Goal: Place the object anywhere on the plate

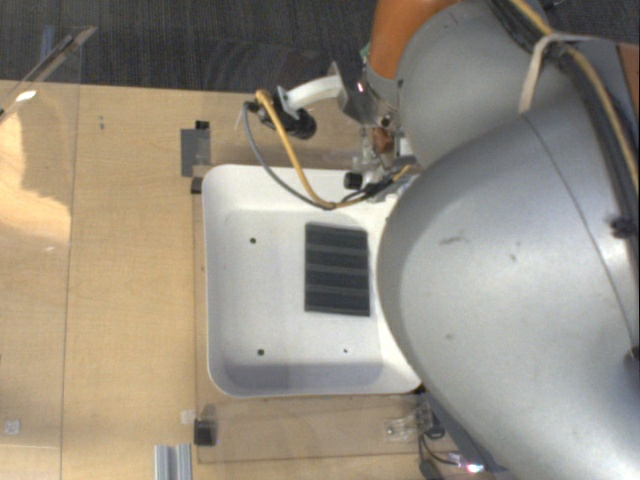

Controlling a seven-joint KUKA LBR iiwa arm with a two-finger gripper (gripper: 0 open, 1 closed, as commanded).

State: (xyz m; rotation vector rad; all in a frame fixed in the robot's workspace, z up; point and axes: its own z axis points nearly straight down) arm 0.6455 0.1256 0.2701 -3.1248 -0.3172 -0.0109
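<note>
Nearest the lens, the grey arm (520, 258) bulks across the right half of the camera view, its rounded casing covering the right part of the white bin (240, 298) and everything beyond it. Higher up, the orange band (415, 8) shows at the top edge, above the wrist hardware (378, 118), which hangs over the bin's far rim. A yellow cable (290, 168) and a darker one loop out from that hardware over the far edge of the bin, past a white fitting (312, 92) with a black end.

On the bin floor lies a dark grey ribbed rectangular pad (337, 269), flat, its long side running away from the camera, its right edge just beside the arm casing. Whether this is the plate I cannot tell. The jaws are hidden among the wrist parts, so I cannot tell how they stand, and the task's object cannot be made out.

The pale wooden desk (100, 268) stretches to the left.
</note>
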